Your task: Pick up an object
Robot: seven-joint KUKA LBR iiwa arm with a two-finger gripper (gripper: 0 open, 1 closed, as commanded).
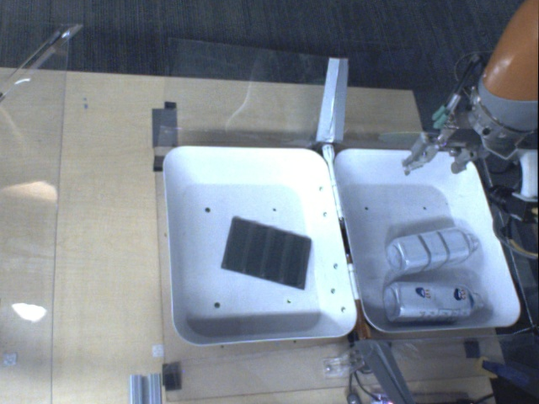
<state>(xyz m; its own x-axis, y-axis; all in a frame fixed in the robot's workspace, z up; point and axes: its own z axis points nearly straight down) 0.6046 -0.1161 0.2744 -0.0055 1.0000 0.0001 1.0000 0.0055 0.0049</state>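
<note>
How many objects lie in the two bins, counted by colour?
Black: 1, the ribbed flat pad in the left bin.
Silver: 2, the upper bottle and the lower bottle, both lying on their sides in the right bin.
Total: 3.

The arm enters at the upper right, its orange band [512, 57] just above the grey wrist. The gripper [436, 160] hangs over the far right corner of the right bin [370, 175], its two fingers spread apart with nothing between them
</note>
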